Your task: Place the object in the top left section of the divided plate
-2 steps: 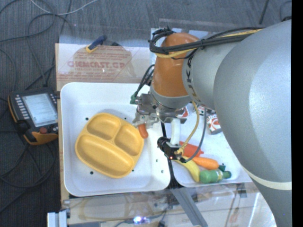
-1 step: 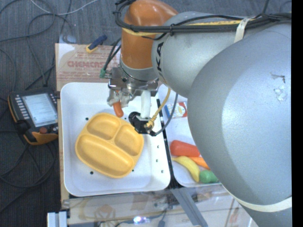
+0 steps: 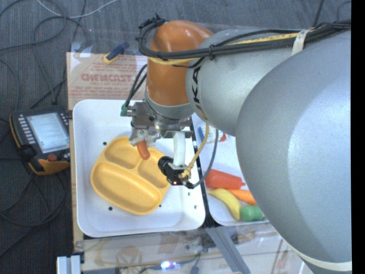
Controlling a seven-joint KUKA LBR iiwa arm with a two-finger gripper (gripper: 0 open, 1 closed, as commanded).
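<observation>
Small orange-red sausage, pinched upright in the tool, hangs over the yellow plate's far edge; open bin floor lies left.

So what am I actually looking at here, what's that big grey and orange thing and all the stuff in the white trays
This is one picture, taken by a camera fixed above a bench and looking down at a slant. The big grey shape with the orange band is a robot arm, reaching in from the right. At its tip is a two-finger pincer, which hangs over a yellow divided plate lying in the left white bin. A small orange, sausage-shaped object sits right at the pincer's tip, above the plate's upper part; I cannot tell whether it is gripped or already resting on the plate. The right white bin holds toy food: an orange-red piece, a yellow banana-like piece and a green bit. To the left, on the floor, lies a handheld control tablet. A cardboard box sits behind the bins.
</observation>
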